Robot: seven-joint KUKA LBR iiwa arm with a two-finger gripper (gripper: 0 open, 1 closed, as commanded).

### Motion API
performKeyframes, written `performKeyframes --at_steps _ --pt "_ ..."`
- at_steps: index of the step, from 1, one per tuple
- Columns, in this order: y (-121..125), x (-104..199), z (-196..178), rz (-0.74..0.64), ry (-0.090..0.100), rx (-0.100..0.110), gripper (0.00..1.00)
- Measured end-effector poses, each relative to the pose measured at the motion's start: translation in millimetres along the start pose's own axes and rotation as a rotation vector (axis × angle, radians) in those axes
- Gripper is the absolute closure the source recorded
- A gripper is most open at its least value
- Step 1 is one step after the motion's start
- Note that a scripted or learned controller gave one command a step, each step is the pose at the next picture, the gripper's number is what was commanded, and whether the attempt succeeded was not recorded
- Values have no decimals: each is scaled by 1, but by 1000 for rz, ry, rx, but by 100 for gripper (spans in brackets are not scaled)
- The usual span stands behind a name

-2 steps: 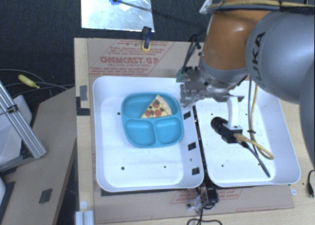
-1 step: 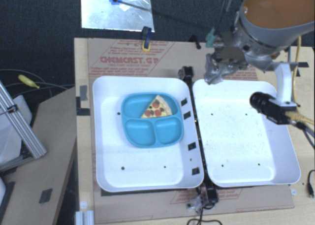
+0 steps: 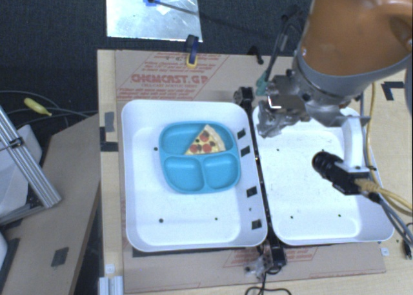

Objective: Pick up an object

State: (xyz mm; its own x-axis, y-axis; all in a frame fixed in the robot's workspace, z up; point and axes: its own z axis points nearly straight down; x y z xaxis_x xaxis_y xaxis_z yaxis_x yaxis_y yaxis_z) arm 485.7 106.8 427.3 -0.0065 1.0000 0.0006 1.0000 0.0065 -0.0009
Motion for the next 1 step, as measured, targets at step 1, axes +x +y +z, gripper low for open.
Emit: performKeyframes --at_steps 1 --pt "5 13 49 0 -1 1 100"
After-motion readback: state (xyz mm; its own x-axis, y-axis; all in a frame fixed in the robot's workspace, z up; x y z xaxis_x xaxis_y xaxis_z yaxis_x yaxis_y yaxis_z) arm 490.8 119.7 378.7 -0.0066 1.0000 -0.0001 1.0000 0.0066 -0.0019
